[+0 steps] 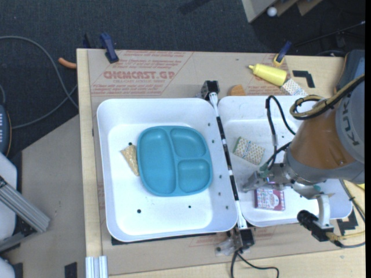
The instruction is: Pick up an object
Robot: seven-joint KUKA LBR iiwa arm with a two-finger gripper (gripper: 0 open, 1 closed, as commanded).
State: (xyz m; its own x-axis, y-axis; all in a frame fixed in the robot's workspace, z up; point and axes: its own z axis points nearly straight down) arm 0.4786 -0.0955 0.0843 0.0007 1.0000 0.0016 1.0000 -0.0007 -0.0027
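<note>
Low in the right bin [342,213], lower right of the frame, the gripper [261,178] hangs just above a pink packet [270,200], with a patterned packet [249,149] nearby. Nothing looks lifted yet, so the pick seems undone. Whether it grips anything, I cannot tell; the arm hides much.

Brown bench [145,74] with red printed lettering, two shallow white bins side by side, left bin [116,155], right bin [255,112], yellow bottle [268,73] lying at the far right, blue clamp [108,47] far left
</note>
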